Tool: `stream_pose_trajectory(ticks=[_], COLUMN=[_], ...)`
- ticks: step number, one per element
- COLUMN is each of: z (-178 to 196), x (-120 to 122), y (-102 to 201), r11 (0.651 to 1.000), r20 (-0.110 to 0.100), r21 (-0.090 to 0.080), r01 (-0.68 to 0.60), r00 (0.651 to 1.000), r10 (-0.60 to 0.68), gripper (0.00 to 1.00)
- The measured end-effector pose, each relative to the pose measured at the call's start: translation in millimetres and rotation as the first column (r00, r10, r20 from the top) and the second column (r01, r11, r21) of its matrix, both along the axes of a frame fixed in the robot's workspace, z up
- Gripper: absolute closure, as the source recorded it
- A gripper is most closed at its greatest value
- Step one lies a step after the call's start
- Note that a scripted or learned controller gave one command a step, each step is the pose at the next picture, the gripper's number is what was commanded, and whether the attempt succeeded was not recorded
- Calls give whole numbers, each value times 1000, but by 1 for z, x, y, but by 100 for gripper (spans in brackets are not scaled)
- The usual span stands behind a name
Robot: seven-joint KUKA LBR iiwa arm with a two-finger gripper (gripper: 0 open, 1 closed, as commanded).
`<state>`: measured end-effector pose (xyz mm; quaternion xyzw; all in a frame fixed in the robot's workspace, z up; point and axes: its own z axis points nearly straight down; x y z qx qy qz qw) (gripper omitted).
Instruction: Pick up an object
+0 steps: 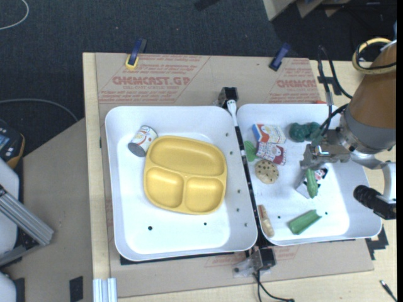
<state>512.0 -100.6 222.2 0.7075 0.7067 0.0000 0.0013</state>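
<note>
Camera view shows you "CHEMCAST" printed in red on the brown board (157,77) under both bins. Your left bin (119,187) holds a small labelled can (142,140) on its side, touching a glossy yellow three-compartment plate (184,173). Across in the right bin (340,212) lie a red-and-white carton (271,145), a round chocolate-chip cookie (267,171) and a green wedge (304,221). The gripper (313,175) hangs low there beside a small green-and-white object (311,185); its finger state cannot be told.

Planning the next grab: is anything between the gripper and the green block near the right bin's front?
Nothing visible. The gripper hangs over a small dark-and-white item; bare bin floor lies between it and the green block.
</note>
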Motion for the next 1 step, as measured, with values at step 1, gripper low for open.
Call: stream_pose_trajectory(ticks=[1], z=[13], x=[-3], y=[11], r11=[1000], r20=[2], r21=[1], r01=[-3], r00=[1000], r10=[3], gripper=[100])
